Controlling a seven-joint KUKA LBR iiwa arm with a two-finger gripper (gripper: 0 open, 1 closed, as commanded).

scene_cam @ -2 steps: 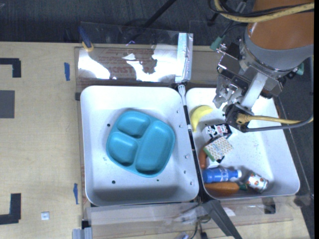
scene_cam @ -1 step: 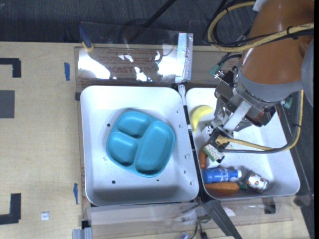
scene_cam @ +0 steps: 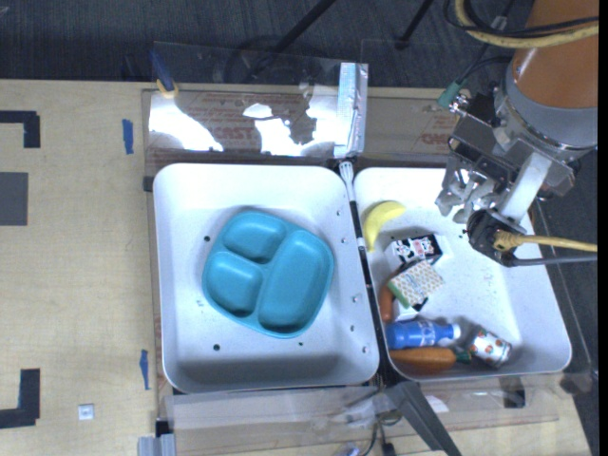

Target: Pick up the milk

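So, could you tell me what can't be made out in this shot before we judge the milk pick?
- Gripper: too small and cluttered to show the finger state.
- Milk carton: print too small to read.
- Orange item: partly covered by the blue bottle.
- Arm: cut off by the top and right edges.

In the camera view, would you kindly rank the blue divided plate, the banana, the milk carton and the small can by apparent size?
Largest to smallest:
1. blue divided plate, by far
2. banana
3. milk carton
4. small can
Banana and milk carton look close, so their order is unsure.
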